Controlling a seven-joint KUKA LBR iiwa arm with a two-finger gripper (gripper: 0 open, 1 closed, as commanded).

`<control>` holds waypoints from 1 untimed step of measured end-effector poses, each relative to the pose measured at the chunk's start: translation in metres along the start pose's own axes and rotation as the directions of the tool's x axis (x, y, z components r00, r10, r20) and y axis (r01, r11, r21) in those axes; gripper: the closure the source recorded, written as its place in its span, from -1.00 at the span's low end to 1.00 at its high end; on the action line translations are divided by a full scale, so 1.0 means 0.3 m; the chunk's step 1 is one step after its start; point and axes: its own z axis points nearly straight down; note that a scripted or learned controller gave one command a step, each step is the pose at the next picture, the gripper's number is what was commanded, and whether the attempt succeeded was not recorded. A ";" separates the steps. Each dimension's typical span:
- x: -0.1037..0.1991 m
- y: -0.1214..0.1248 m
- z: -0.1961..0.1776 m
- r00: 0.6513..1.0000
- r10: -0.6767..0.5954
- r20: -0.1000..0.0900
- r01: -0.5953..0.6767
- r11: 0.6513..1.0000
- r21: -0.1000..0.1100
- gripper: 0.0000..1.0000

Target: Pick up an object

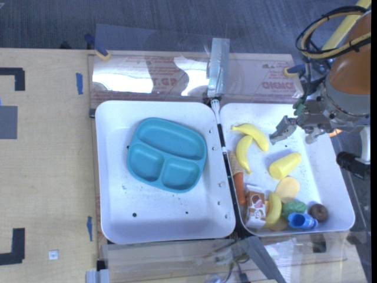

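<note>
Smooth, matt blue plastic tray (166, 154) in a glossy white plastic bin (112, 175); glossy plastic banana (247, 141).

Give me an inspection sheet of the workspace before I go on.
Surface: two white bins side by side, left bin, right bin.
Job's things: in right bin, banana, yellow block, carrot, carton, brown ball, blue cap, green piece.
Clutter: blue tray in left bin.
Gripper: gripper open above right bin, holding nothing.
Cables: yellow-black loops above the arm.
Surroundings: wooden bench, blue tape marks.
</note>
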 end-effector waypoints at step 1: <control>0.030 -0.127 -0.120 0.996 -0.084 0.000 0.084 0.996 -0.002 -1.00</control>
